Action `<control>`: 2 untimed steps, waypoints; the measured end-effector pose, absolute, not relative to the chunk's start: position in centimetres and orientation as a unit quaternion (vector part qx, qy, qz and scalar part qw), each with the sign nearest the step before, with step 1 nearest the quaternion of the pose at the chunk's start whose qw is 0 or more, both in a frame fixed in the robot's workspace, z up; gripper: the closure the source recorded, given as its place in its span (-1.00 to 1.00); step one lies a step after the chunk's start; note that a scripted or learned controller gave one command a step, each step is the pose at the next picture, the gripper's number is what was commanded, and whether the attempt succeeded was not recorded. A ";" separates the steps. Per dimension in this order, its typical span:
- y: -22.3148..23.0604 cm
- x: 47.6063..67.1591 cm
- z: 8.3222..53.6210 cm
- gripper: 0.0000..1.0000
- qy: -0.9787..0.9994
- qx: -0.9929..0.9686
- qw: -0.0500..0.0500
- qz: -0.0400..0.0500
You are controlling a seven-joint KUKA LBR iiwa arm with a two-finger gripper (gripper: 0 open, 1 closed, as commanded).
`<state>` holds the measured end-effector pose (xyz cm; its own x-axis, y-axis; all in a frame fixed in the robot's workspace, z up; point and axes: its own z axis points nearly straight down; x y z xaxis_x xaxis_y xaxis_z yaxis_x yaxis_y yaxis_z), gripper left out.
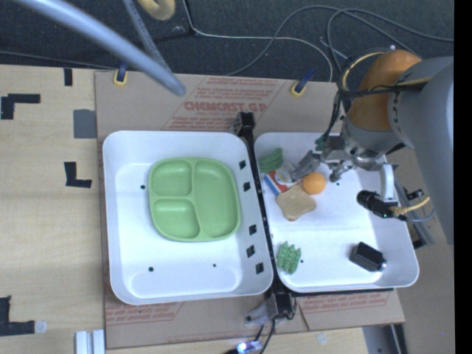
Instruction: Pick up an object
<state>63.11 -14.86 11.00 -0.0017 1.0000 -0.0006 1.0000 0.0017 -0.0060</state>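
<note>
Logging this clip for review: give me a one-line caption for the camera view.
Two-finger gripper poised over a small orange ball and tan bread-shaped piece in the right white bin; green divided plate in the left.

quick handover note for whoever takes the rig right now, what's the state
End effector: low in the right bin, right by the orange ball; nothing seen held.
Right bin: orange ball touching the tan piece, a green item at the far left corner, a green leafy piece near the front, a black block.
Left bin: green divided plate.
Done: no pick.
Left: grasp and lift one object.

Small orange ball [314,184] in right bin, touching tan bread-like piece [296,204]
</note>
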 end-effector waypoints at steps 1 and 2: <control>-14.8 63.3 12.3 1.00 -0.708 -0.706 0.000 0.001; -13.9 63.0 17.2 1.00 -0.708 -0.706 -0.001 -0.001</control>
